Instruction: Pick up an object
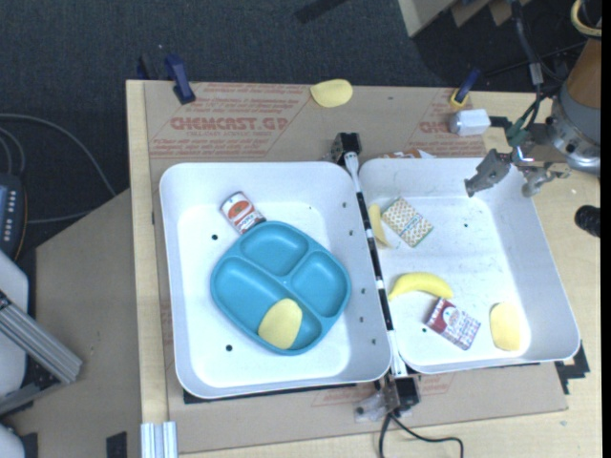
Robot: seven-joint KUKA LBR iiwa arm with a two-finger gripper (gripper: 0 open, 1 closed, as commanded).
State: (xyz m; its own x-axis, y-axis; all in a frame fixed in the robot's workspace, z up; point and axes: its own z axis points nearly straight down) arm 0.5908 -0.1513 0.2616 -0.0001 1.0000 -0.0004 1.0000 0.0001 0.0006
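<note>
Claw spread apart, clamped on nothing, above the right bin's far corner. Banana, red carton, yellow lemon and patterned packet lying inside it. Blue plate in left bin.

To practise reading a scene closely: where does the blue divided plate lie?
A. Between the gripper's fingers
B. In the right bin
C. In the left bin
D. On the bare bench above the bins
C: the blue divided plate lies on the floor of the left bin, with a yellow object in one of its compartments.
</note>
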